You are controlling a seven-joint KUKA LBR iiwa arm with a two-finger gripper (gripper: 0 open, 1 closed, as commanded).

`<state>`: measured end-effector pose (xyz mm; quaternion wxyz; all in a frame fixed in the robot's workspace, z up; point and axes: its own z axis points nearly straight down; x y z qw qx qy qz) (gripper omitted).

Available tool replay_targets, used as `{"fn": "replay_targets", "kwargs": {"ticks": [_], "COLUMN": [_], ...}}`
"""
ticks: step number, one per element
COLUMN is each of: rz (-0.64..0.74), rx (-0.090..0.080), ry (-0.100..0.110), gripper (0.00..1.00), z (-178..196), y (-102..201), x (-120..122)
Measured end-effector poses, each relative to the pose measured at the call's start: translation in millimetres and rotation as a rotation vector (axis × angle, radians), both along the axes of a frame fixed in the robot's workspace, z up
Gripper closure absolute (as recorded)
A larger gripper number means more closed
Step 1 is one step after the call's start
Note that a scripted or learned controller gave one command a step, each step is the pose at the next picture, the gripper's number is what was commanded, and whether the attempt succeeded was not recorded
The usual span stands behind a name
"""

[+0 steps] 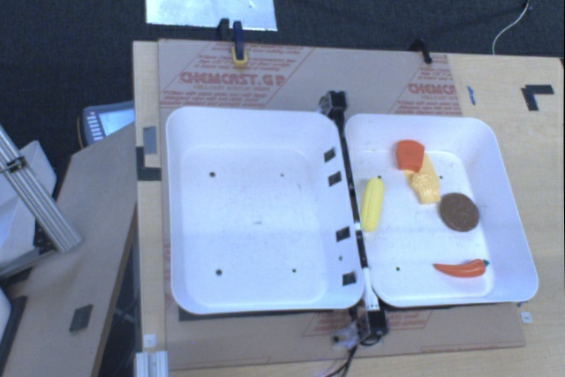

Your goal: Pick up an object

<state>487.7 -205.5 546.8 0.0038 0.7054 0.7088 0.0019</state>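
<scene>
Two shallow white plastic bins sit side by side on a bench topped with a printed cardboard sheet (265,75). The left bin (185,137) lies beside the right bin (503,181), which holds five small things. A yellow corn-cob toy (372,203) lies by its left wall. An orange block (409,155) touches a pale yellow lumpy piece (426,182). A brown round disc (459,212) sits just below that piece. A red-orange chilli pepper (460,268) lies near the front wall.
</scene>
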Motion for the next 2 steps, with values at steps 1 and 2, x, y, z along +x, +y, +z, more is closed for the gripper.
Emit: {"fn": "replay_targets", "kwargs": {"ticks": [1, 2], "rz": [0.003, 0.003], "rx": [-0.002, -0.002], "ry": [-0.005, -0.004], "gripper": [1.0, 0.0], "z": [11.8, 11.4], "y": [0.0, 0.0], "x": [0.6, 0.6]}}
